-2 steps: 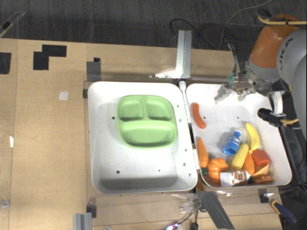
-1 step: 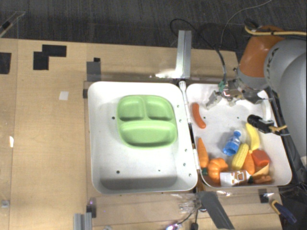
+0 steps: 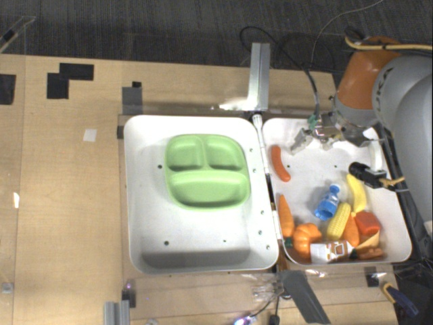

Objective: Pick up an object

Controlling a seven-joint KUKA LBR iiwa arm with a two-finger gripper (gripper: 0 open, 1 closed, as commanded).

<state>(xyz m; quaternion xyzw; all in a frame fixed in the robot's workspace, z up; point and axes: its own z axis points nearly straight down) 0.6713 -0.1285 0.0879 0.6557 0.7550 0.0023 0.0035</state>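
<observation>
The right bin (image 3: 404, 246) holds several toy foods. A red sausage (image 3: 280, 164) lies near its left wall, with a carrot (image 3: 285, 215) below it. A blue bottle (image 3: 327, 202), a corn cob (image 3: 339, 221), a banana (image 3: 356, 190), an orange pumpkin (image 3: 306, 235) and a red block (image 3: 367, 223) crowd the near right part. My gripper (image 3: 312, 139) hangs over the bin's far end, above bare floor and up-right of the sausage. It is open, with nothing between its fingers.
A green divided plate (image 3: 206, 170) lies in the left bin (image 3: 145, 242). A small carton (image 3: 331, 251) rests at the right bin's near edge. The grey arm with its orange band (image 3: 362, 73) covers the far right corner. A metal post (image 3: 260, 73) stands behind the bins.
</observation>
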